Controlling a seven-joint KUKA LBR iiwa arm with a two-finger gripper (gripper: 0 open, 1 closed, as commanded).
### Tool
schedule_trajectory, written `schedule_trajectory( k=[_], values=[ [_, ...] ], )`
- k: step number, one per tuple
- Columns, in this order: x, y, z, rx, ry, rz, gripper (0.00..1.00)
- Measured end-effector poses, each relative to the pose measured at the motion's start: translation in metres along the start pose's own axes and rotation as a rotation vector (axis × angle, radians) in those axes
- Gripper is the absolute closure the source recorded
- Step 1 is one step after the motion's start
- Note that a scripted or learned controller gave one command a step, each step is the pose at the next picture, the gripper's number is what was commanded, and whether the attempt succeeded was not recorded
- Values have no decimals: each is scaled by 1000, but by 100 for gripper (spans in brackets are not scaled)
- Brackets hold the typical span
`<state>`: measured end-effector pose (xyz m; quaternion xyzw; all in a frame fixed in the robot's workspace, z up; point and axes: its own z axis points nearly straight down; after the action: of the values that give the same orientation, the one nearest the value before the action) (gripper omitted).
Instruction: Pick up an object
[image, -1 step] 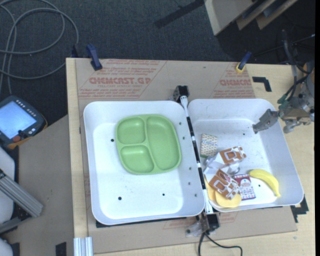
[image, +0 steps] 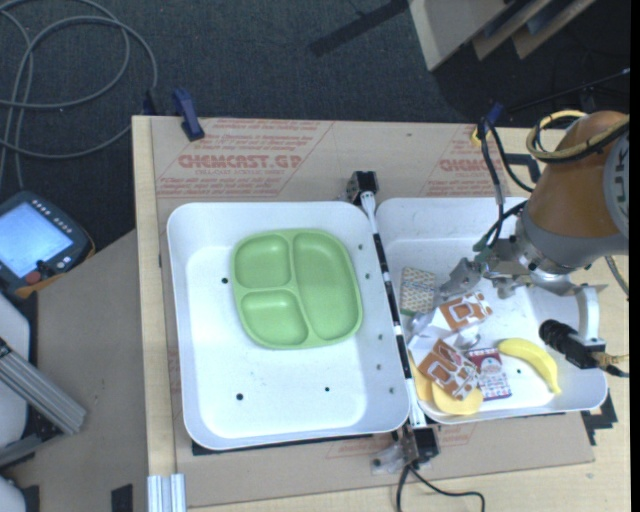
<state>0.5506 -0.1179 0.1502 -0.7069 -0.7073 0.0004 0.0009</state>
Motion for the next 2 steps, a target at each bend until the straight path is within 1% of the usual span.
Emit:
schedule_trajectory(
  k=[1, 2],
  values=[
    [0, 8, 63, -5, 1, 0, 0],
    [-1, 8, 53, -7, -1, 1, 100]
  ],
)
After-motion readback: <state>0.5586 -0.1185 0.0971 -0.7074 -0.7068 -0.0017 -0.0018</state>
